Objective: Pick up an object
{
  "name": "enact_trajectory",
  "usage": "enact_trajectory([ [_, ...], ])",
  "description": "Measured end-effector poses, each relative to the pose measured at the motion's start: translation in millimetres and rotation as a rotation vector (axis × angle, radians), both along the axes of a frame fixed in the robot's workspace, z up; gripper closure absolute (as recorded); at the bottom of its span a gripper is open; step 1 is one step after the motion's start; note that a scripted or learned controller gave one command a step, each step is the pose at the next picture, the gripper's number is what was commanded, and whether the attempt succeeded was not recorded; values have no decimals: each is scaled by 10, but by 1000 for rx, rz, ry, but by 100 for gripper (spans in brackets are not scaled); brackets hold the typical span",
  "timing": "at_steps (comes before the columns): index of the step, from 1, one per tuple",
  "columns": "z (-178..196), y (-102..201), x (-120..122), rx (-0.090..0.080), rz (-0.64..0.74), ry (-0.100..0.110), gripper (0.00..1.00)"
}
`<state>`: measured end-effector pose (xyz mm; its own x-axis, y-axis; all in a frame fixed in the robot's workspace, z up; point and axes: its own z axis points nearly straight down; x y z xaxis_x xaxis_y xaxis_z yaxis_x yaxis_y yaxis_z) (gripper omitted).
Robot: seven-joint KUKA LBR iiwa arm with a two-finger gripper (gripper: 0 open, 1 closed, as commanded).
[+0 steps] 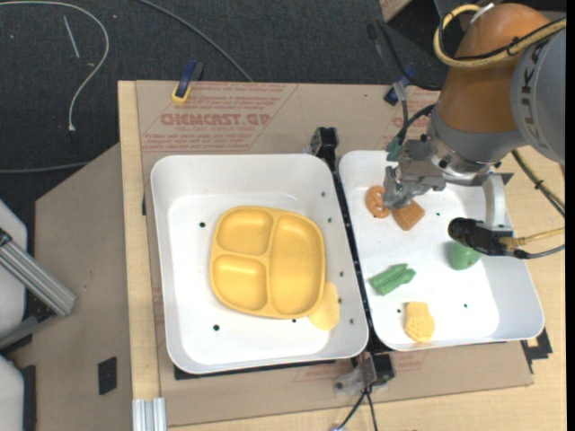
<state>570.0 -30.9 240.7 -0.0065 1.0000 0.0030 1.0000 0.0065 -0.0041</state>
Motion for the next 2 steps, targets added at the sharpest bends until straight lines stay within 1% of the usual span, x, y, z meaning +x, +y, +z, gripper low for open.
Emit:
enact_trajectory([
  [1, -69, 580, -91, -1, -1, 0, 100],
  [2, -111, 1094, 35, -1, 0, -5, 100],
])
